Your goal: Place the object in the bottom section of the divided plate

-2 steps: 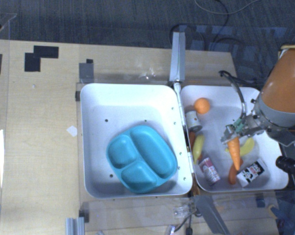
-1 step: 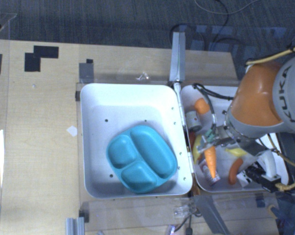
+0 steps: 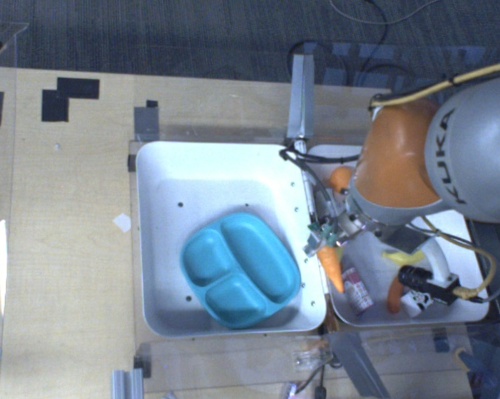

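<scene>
The blue divided plate (image 3: pixel 240 268) lies tilted in the left white bin (image 3: pixel 163 214), with one long section toward the right bin (image 3: pixel 462 310) and two smaller sections on its other side; the one nearest the bin's near wall I take to be the bottom section. The arm (image 3: pixel 449 152) reaches over the right bin, its orange band above the wrist and its gripper (image 3: pixel 333 233) low against the wall that divides the two bins, just right of the plate. How the claw stands cannot be told from here: the wrist covers it. A toy carrot (image 3: pixel 330 268) lies just below the gripper, against that same dividing wall and still in the right bin, and it looks the likeliest object for the task, though it is not seen held. Further from the plate in that bin lie an orange ball (image 3: pixel 340 177), a yellow banana-like piece (image 3: pixel 402 256), a small wrapped packet (image 3: pixel 355 291) and a red piece (image 3: pixel 394 296). The step in hand appears to be the pick. To do it well, the gripper should straddle the carrot across its narrow width, away from the wall so neither side snags the bin edge, then lift straight up high enough to clear the divider before crossing to the plate and lowering over the small near section, releasing close to its floor so the carrot does not roll over a ridge.
</scene>
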You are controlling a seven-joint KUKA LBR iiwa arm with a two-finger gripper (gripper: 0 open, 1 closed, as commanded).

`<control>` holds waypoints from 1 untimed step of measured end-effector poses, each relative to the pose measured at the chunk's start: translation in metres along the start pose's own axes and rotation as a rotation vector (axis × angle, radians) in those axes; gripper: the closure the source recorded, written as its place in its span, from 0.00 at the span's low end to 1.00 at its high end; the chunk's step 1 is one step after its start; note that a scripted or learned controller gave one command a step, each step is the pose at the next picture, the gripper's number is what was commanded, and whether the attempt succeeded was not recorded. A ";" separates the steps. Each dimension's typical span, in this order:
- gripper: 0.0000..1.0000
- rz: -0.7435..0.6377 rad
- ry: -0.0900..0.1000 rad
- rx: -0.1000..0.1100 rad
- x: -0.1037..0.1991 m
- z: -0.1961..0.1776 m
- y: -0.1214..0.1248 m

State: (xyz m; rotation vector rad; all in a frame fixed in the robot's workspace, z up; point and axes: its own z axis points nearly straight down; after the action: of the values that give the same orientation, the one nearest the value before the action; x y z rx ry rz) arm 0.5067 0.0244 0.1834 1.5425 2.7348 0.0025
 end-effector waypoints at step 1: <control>0.00 0.000 0.000 0.000 0.000 0.000 0.000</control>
State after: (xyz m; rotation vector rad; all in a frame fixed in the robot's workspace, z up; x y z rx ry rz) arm 0.5067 0.0242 0.1835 1.5429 2.7345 0.0026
